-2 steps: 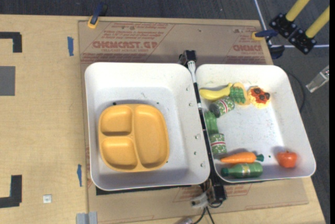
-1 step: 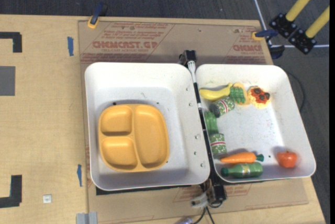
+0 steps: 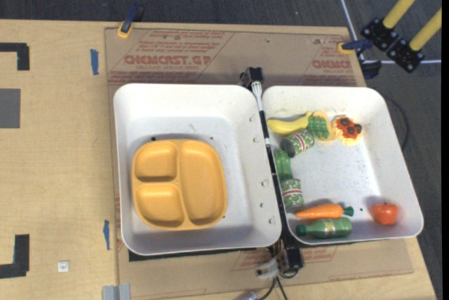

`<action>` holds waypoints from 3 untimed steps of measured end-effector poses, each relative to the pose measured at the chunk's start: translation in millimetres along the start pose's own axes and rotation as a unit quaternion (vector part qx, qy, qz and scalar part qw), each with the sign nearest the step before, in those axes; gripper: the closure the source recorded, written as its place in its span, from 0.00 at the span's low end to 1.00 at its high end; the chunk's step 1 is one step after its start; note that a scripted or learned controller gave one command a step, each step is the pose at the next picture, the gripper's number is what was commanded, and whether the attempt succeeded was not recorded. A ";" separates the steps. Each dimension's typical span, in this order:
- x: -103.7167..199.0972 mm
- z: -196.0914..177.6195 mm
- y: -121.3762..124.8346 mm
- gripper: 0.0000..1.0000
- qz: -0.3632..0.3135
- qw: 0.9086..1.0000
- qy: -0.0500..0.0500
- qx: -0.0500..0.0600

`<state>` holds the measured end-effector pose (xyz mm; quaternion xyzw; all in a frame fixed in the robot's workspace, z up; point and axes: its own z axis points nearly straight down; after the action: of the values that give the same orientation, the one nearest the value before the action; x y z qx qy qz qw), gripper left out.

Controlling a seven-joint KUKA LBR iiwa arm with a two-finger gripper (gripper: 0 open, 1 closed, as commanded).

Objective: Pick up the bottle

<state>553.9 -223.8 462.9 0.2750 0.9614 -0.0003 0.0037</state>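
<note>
A green bottle (image 3: 285,176) with a patterned label lies lengthwise against the left wall of the right bin (image 3: 393,151). A second green bottle (image 3: 324,227) with a red-and-yellow label lies on its side near that bin's front wall, just below a carrot (image 3: 321,211).
Also in the right bin are a banana (image 3: 286,125), a small green-and-red can (image 3: 299,143), a green bumpy piece (image 3: 319,126), a pizza-like piece (image 3: 348,128) and a tomato (image 3: 384,213). The left bin (image 3: 140,109) holds an orange divided plate (image 3: 179,183). Yellow-and-black stands (image 3: 403,18) rise at the far right.
</note>
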 end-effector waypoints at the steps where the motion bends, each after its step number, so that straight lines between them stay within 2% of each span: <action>1: -1.1 -11.5 0.6 1.00 0.000 1.000 -0.004 -0.001; 2: -1.0 -11.3 0.6 0.00 0.000 1.000 -0.004 -0.001; 3: -2.1 -22.9 1.3 1.00 0.000 1.000 -0.008 -0.002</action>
<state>556.2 -223.7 485.9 0.2751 0.9614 -0.0009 0.0116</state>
